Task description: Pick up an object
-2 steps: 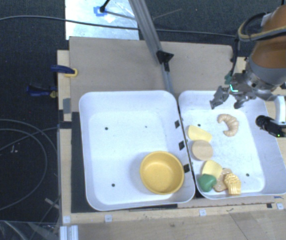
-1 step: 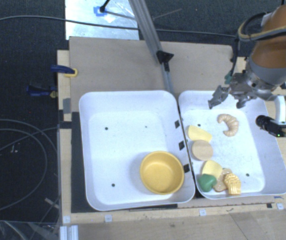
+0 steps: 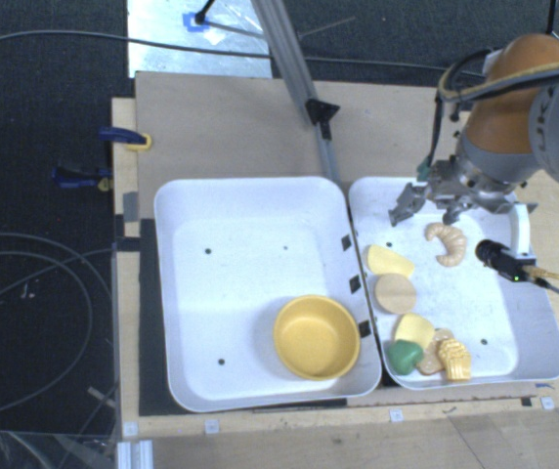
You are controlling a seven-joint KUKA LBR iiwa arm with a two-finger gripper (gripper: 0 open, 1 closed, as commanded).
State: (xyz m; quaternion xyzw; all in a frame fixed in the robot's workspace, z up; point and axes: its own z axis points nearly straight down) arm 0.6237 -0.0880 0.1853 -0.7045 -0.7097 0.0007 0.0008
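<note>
A bowl (image 3: 317, 336) sits in the left bin (image 3: 201, 213); the croissant (image 3: 448, 242) lies in the right bin (image 3: 534, 330).

Lighting bright & even, from overhead w/ a cool bluish cast; both white bins (image 3: 260, 203) run close to blown out, and a strong glare patch sits on the shiny floor strip (image 3: 177, 13) at top. Shadows soft & short, e.g. beside the yellow bowl (image 3: 317, 336). Img low-res & slightly soft overall w/ some noise in the dark carpet (image 3: 35, 115); no obvious edge distortion.
</note>
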